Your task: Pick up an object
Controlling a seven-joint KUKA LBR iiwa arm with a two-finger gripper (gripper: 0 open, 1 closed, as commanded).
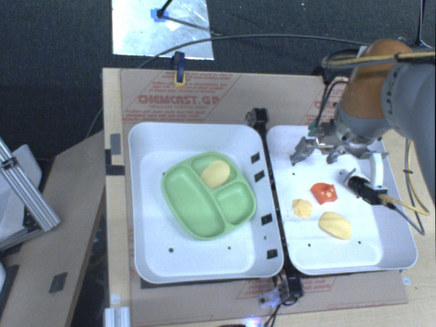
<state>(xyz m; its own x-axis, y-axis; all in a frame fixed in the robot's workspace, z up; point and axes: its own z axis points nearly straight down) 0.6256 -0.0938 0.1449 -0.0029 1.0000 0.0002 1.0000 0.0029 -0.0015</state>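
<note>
We read gripper (317,153) fingers spread, nothing between them, poised over right bin (395,251) rear. Candidate objects in the bin: red piece (324,193), small yellow piece (302,208), larger yellow piece (336,225). Grasp not yet made; descent, closure, lift remain.

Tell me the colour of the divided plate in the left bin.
Light green; the divided plate shows clearly in the camera view, in the left bin.

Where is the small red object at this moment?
The small red object lies in the right white bin, just above two yellow pieces, below the gripper.
</note>
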